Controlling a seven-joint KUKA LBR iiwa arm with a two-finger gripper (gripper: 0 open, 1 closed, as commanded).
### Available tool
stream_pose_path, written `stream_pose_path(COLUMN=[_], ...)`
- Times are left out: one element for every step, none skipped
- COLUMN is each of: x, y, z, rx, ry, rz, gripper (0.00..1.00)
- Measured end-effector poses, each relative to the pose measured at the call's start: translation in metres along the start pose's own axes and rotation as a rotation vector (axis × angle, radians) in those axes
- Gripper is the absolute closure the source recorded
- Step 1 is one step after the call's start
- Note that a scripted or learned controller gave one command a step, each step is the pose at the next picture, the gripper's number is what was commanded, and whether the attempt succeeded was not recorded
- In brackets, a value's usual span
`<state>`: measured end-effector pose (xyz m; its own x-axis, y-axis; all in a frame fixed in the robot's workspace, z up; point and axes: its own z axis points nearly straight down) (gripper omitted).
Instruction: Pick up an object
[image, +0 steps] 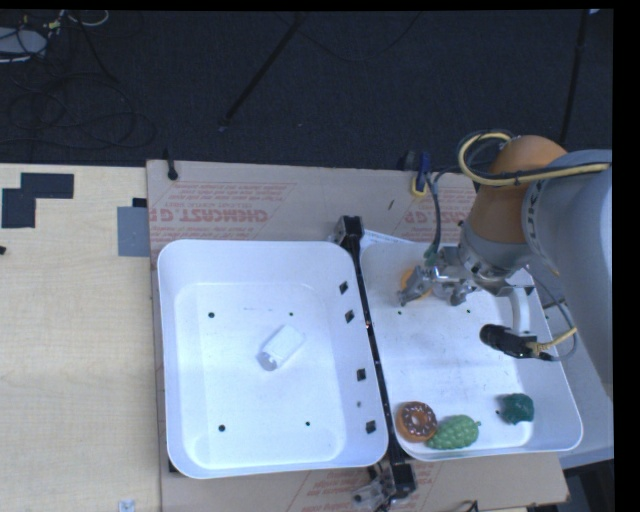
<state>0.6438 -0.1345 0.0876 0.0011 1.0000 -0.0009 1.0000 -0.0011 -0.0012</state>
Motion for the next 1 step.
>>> stream_pose_path(x=[-0.0390], y=[-0.0002], z=[-0.0003], rx=[0.000], ry=[0.000], rz=[0.000], gripper=[0.00])
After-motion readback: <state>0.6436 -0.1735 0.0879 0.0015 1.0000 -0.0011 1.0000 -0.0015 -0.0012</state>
